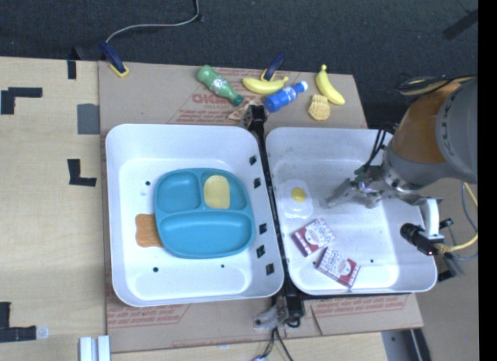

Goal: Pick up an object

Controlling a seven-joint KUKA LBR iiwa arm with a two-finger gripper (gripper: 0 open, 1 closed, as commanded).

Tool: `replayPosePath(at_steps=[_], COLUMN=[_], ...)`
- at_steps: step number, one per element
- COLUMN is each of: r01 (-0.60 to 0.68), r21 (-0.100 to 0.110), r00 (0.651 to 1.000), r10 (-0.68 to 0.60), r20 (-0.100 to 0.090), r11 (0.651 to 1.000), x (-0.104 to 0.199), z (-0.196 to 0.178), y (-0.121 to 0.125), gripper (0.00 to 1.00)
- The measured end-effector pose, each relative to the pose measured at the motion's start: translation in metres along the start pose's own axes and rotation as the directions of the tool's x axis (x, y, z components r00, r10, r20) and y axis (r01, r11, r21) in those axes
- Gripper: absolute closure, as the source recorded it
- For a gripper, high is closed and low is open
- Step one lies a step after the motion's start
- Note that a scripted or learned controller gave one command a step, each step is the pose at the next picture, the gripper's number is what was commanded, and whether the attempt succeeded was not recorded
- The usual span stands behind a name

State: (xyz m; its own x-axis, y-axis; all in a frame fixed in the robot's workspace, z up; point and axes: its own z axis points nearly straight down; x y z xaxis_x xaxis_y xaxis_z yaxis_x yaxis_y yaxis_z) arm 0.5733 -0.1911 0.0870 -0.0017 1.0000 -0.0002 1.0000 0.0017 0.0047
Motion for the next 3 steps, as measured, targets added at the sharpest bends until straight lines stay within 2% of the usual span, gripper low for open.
replayPosePath(at_steps=[1,2,3], r01=[0.000,-0.003,-0.004], r21=[0.005,0.001,-0.002], r00=[1.000,1.000,1.000], r10=[0.000,0.003,0.004], r20=[0.000,0.001,0.003], r11=[1.000,1.000,1.000], x=[0.068,0.090,0.088], z=[-0.006,0.000,-0.010], y=[0.023,-0.040,-0.039], gripper=[0.00,0.00,1.00])
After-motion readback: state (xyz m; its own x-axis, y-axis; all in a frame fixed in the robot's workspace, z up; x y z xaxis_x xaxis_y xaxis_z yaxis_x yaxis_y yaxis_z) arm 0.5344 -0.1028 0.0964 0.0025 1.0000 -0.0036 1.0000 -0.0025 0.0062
